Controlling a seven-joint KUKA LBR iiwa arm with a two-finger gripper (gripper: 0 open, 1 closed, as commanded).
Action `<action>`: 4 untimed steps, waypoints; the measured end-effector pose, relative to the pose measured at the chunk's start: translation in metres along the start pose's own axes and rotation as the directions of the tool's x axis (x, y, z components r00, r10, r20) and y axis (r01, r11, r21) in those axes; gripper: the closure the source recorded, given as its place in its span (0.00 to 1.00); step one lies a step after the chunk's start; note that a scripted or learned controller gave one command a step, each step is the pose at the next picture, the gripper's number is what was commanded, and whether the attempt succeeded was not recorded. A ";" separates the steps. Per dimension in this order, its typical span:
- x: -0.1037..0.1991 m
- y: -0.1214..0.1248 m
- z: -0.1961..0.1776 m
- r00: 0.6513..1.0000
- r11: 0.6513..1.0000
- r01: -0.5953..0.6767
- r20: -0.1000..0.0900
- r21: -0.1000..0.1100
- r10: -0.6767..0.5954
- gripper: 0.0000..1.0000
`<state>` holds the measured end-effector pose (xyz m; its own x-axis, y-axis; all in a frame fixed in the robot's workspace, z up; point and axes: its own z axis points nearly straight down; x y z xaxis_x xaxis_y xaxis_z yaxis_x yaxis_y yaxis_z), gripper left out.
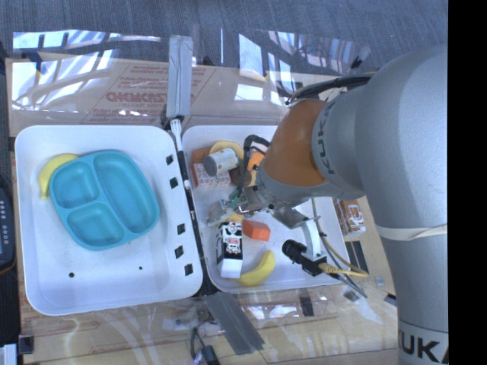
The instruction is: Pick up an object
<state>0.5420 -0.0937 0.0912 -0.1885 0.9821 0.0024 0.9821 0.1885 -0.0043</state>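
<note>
My tool (242,198) hangs low in the crowded right bin (199,226); its state I cannot tell. A blue tray (106,198) fills the left bin's (30,280) middle.

You see two glossy white plastic bins (46,280), a smooth matt blue plastic tray (106,198), brown cardboard (137,90) behind, and the arm's (396,128) satin grey casing.

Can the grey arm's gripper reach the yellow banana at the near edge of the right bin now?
Probably yes. The yellow banana lies uncovered in the right white bin, with only a black-and-white carton touching its left end; the gripper is just above.
</note>
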 end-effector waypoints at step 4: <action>-0.026 -0.062 -0.021 0.962 0.962 -0.271 0.003 -0.033 0.271 1.00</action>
<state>0.4865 -0.1305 0.1125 0.0851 0.9964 -0.0021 0.9960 -0.0850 0.0280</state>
